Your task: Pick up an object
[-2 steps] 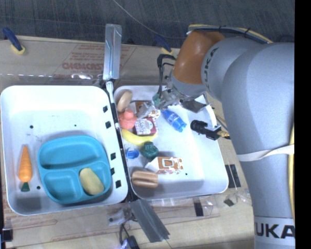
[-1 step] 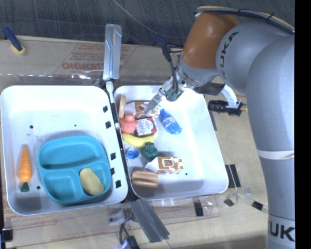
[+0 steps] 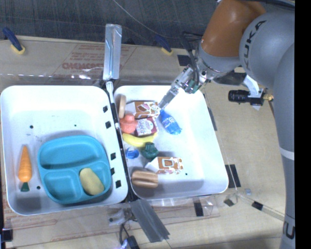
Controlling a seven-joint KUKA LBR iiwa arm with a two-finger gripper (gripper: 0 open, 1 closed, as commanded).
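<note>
We see a turquoise plastic divided tray [image 3: 67, 165], an orange toy carrot [image 3: 24, 163], a yellow toy potato [image 3: 92, 181], a yellow toy banana [image 3: 136, 139], and a blue crumpled packet [image 3: 170, 123], all in two white shallow bins [image 3: 15, 100].

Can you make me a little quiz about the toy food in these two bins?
1. True or false: the carrot lies inside the blue tray.
2. Which bin holds the hot dog? A) left B) right
3. What lies in the tray's lower right compartment?

Key: 1. False, it lies beside the tray. 2. B, the right bin. 3. The potato.
</note>
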